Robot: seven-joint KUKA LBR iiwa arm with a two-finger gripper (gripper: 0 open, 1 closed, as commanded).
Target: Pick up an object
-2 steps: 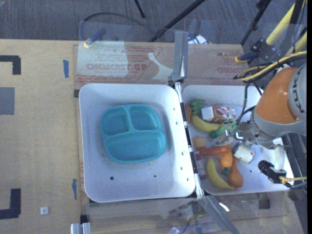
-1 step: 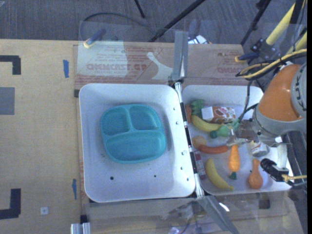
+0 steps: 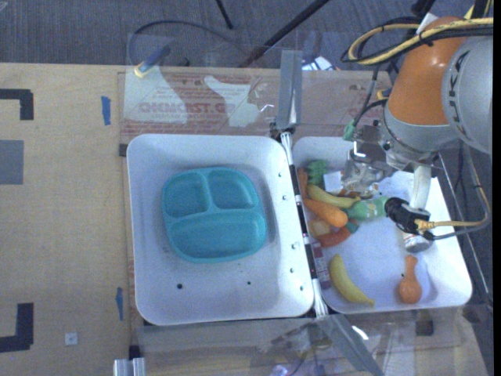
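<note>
Your hand (image 3: 362,180) hangs low over the toy food pile (image 3: 333,206) in the right bin (image 3: 446,280), right of centre; its grip state can't be told. Nothing looks lifted, so the pick remains.

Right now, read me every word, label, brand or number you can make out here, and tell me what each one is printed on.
"KU": black letters at the picture's right edge, cut off there, on the grey arm.
Reddish printing on the clear plastic sheet behind the left bin: a row of capital letters, too blurred to read.
Nothing readable on the teal divided plate, the right bin, or the toy food in it.
</note>
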